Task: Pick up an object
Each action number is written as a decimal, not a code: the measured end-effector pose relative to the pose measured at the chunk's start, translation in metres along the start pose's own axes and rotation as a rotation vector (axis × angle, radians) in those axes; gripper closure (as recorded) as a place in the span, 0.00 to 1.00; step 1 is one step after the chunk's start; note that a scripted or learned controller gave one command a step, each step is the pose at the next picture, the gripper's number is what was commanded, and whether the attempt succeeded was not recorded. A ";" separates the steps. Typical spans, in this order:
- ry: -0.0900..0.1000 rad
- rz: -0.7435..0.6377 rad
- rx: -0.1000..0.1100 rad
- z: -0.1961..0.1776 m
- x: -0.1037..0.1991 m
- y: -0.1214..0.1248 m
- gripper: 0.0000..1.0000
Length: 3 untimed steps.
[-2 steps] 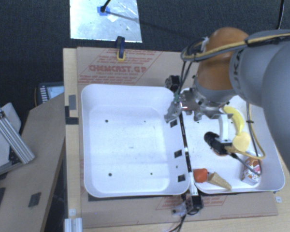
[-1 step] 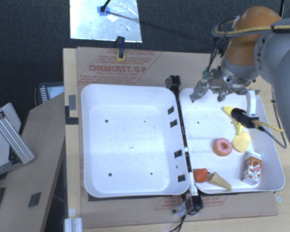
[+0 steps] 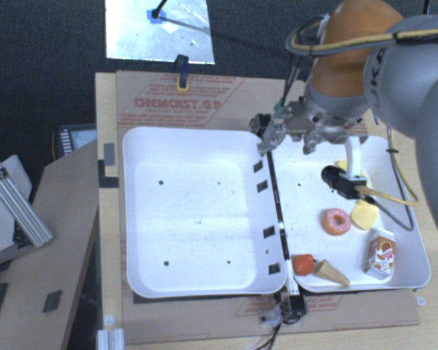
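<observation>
The right bin point(image 3: 306, 195) holds a pink-frosted donut point(image 3: 336, 221), a pale yellow piece point(image 3: 363, 215) beside it, a small brown and white carton point(image 3: 380, 256), an ice cream cone point(image 3: 331, 272) and an orange-red piece point(image 3: 302, 264) at the cone's wide end. My gripper point(image 3: 287, 143) hangs over the back left corner of that bin, near the divider. It is open with nothing between its fingers. It stands well behind the donut and the other objects, apart from all of them.
The left bin point(image 3: 142, 268) lies beside the right one, split off by a ridge with black clips point(image 3: 269, 232). A shiny metal sheet point(image 3: 159, 20) lies behind the bench. A slanted aluminium rail point(image 3: 14, 203) stands at the far left.
</observation>
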<state>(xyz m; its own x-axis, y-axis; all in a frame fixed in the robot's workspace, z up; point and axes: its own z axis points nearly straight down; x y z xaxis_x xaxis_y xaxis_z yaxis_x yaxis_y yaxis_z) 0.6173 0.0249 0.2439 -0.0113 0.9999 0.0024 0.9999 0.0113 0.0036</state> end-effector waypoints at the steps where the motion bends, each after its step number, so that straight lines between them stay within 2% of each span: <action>1: -0.003 0.005 0.004 0.063 0.008 0.046 0.00; 2: 0.002 -0.001 -0.001 0.005 0.078 0.009 0.00; 3: -0.003 0.004 0.008 0.090 0.093 0.041 0.00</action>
<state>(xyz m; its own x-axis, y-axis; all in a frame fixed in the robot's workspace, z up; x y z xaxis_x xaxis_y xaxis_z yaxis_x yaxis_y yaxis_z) 0.6578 0.1181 0.1540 -0.0073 1.0000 -0.0005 1.0000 0.0073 -0.0041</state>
